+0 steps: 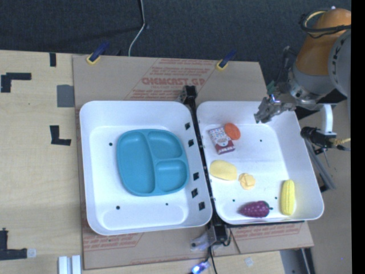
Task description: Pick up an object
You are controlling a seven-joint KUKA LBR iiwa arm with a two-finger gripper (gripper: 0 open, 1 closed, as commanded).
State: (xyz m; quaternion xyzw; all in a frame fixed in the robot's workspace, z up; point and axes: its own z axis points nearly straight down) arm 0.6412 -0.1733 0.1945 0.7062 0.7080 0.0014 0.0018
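The right bin (296, 153) holds several small toys: a red-and-white carton (220, 140), an orange piece (232, 131), a yellow lemon-like piece (223, 170), a small yellow lump (247, 180), a purple grape bunch (254, 209) and a corn cob (288, 197). My gripper (266, 112) hangs over the bin's far right corner, well to the right of the orange piece and apart from every toy. Nothing shows between its fingers.
A blue divided plate (153, 161) lies in the left bin (91, 153). Both bins rest on a cardboard sheet (171, 79) held by clamps. A black cable (138, 16) runs down from the back. The arm's orange band (325, 36) stands at the upper right.
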